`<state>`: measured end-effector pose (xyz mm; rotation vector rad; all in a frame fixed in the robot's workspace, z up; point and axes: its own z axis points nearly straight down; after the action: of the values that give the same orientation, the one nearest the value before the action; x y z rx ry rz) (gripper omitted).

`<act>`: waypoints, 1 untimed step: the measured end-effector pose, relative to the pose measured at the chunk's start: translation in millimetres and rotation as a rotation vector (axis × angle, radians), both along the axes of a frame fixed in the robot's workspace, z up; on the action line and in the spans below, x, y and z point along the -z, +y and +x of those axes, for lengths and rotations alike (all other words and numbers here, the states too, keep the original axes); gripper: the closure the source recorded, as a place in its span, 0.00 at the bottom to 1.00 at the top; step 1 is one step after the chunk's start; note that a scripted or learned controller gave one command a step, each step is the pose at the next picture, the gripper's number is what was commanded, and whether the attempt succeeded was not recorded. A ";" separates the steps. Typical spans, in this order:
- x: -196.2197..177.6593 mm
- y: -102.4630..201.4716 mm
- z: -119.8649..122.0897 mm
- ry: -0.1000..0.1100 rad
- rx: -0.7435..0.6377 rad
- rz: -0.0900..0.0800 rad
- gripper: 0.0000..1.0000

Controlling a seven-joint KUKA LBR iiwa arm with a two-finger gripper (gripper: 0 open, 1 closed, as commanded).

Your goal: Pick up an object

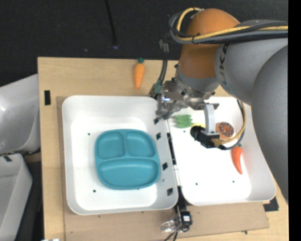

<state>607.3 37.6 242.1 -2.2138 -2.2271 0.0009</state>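
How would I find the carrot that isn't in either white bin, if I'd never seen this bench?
Start at the left white bin, the one holding the blue divided plate. Look beyond its far right corner to the bare wooden bench: the orange carrot with a green top lies there, outside both bins. The redder carrot lies inside the right bin.

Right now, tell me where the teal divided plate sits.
The teal divided plate lies flat in the left white bin, near its centre, left of the seam between the bins.
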 end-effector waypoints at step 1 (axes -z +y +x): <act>4.6 43.1 -8.9 0.000 0.000 0.000 1.00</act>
<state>598.5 80.7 237.4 -2.2140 -2.2272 0.0003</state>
